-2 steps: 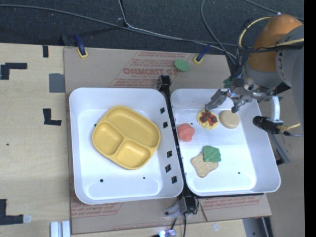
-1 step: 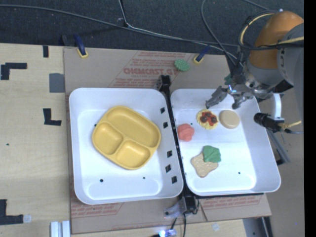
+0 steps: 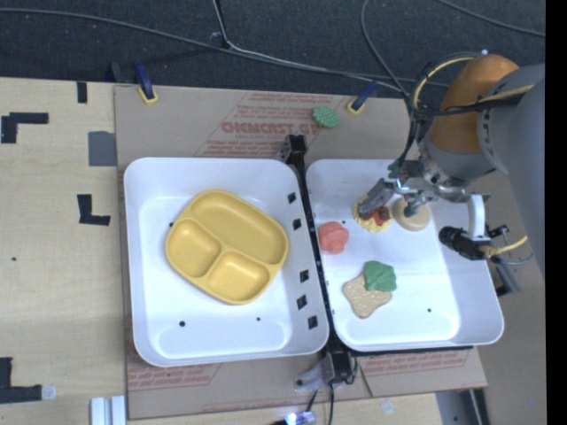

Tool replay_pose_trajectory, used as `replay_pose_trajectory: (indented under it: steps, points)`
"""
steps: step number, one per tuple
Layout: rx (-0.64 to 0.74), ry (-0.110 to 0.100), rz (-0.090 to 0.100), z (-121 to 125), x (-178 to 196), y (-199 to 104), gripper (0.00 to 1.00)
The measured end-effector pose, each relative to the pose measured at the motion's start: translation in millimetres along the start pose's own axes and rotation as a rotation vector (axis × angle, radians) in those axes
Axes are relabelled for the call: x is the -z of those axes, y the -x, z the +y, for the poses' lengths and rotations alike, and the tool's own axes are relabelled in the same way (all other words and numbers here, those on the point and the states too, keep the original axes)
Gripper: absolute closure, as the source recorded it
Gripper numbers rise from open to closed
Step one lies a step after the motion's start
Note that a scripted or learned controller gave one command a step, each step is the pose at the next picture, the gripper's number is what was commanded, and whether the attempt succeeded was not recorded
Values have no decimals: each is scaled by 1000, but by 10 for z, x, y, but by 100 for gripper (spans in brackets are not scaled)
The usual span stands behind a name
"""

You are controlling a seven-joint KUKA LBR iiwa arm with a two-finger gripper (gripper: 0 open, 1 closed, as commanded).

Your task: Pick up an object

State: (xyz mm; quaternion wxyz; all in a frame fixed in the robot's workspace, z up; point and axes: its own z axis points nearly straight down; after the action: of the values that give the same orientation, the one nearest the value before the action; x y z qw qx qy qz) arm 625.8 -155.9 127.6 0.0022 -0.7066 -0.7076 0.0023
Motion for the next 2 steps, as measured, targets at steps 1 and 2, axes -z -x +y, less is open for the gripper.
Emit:
replay_pose_trajectory:
  steps: [1,2]
  points:
    - [1,7,-2,6,-441,-7,0]
    - [2,8,-3,12,-316,-8,100]
